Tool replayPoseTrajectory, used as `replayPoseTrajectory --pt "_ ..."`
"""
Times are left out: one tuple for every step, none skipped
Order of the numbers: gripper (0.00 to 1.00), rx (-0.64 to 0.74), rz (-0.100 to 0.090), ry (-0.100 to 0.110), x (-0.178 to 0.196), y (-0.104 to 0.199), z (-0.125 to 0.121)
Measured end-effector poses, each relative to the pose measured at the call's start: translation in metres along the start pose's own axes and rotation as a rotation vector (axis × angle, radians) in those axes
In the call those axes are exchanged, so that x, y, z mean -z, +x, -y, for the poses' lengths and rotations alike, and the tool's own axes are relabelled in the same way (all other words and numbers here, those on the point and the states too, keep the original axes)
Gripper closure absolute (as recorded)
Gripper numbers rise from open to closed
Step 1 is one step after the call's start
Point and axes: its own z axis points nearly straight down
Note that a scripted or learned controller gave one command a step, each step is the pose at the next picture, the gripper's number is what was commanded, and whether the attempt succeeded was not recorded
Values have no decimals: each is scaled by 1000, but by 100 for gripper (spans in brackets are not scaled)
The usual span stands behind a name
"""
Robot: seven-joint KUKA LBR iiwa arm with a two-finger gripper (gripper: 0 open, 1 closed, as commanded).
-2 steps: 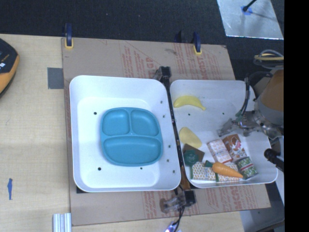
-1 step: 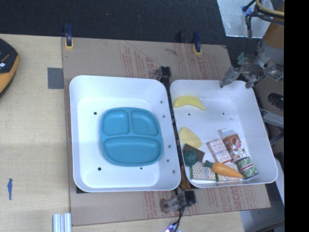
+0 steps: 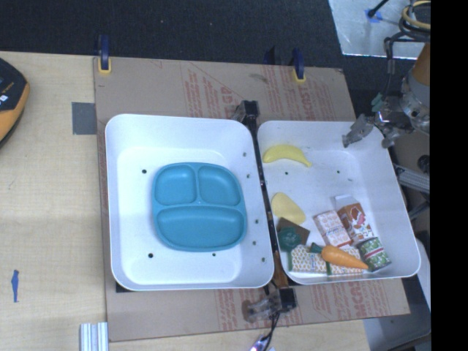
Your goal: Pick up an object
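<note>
Nearest the camera, down at 6 o'clock, a black clip (image 3: 269, 303) sits on the cardboard sheet (image 3: 183, 97) under the seam between the two bins. That sheet lies on the wooden counter (image 3: 44, 196).

In the right bin (image 3: 380, 170), all the stuff is crowded into the near end. A carrot (image 3: 342, 257) lies at about 5 o'clock, resting across a green patterned packet (image 3: 307, 260). Just right of the carrot tip is a small can (image 3: 374, 253) on its side. A bit further back are two snack packs side by side, the pink one (image 3: 331, 229) and the brown one (image 3: 355, 221), touching each other. At the bin's 7 o'clock there's a dark green card (image 3: 292, 236) with a lemon-ish yellow wedge (image 3: 288, 208) right behind it, pretty much touching. Well apart from that pile, up at 11 o'clock in the same bin, a banana (image 3: 287, 154) lies by itself.

The left bin (image 3: 128, 145) holds a blue divided plate (image 3: 198, 205), sitting flat near the middle.

Further back, the pincer (image 3: 363, 130) is at the far right corner of the right bin, around 1 o'clock, over the rim. Nothing is between its fingers that I can see, and honestly can't tell if they're spread or closed; it's too small and blurry. It's well away from the banana and the pile.

Way back at 12 o'clock, two blue clamps (image 3: 104, 55) pin the cardboard's far edge.
</note>
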Motion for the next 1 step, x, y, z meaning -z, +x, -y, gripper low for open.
replayPoseTrajectory --pt "0 -1 -4 10 -45 5 98"
